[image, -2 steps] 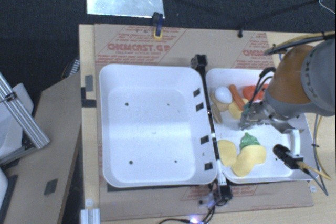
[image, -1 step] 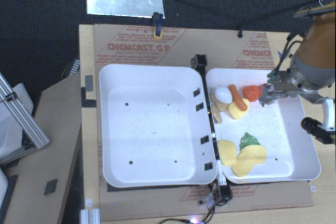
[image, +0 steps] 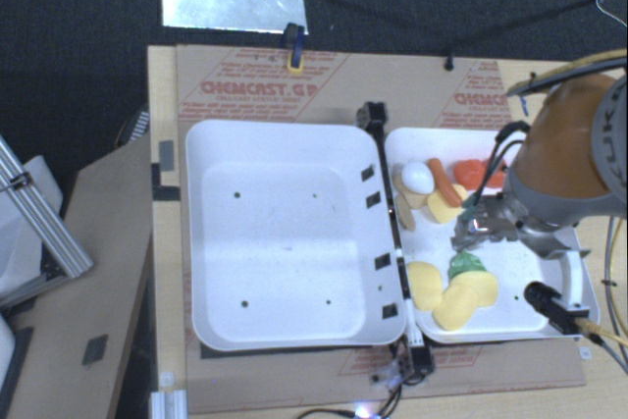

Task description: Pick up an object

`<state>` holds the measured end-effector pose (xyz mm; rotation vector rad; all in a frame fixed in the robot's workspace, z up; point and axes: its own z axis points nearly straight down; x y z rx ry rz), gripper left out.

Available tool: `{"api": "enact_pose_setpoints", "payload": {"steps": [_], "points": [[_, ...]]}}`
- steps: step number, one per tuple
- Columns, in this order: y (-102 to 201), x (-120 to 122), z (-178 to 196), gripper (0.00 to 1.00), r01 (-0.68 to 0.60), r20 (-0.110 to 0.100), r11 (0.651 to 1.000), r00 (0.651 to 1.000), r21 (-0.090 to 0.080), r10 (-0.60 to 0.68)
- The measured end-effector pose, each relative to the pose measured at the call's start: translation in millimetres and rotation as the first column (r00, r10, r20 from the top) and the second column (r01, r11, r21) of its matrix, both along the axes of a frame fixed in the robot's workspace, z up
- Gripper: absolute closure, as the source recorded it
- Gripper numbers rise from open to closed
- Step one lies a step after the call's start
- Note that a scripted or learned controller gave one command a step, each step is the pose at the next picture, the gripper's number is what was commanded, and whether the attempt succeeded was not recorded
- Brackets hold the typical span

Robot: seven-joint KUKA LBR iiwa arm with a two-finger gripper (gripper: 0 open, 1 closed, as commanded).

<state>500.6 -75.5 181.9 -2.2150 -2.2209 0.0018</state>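
Item: right bin (image: 520, 324), white and shallow, sitting beside the left bin (image: 285, 231) on a brown bench board (image: 265, 88); black clips (image: 378, 201) are lining the seam between the two.

Contents, all gathering in the right bin's left half: a white egg-shaped piece (image: 418, 177) is lying near the back; an orange carrot-like stick (image: 444, 183) is slanting just beside it; a red-orange piece (image: 471, 173) is resting behind that, partly under the arm; a tan piece (image: 439, 207) is lying beneath the stick. Toward the front, three yellow lumps (image: 426, 280) (image: 480, 287) (image: 454, 310) are crowding together, with a green leafy piece (image: 467, 262) touching the top of them.

Arm: the gripper (image: 471, 233) is hanging low over the bin's middle, just above the green piece; whether its fingers are parted or closed cannot be told, and nothing is showing between them
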Motion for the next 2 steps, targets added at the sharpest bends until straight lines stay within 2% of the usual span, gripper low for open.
{"api": "enact_pose_setpoints", "payload": {"steps": [1,2], "points": [[68,71,46,1.00,-0.004,0.011,1.000,1.000,-0.003,0.004],[140,146,110,1.00,-0.007,0.016,1.000,1.000,-0.002,0.007]]}}
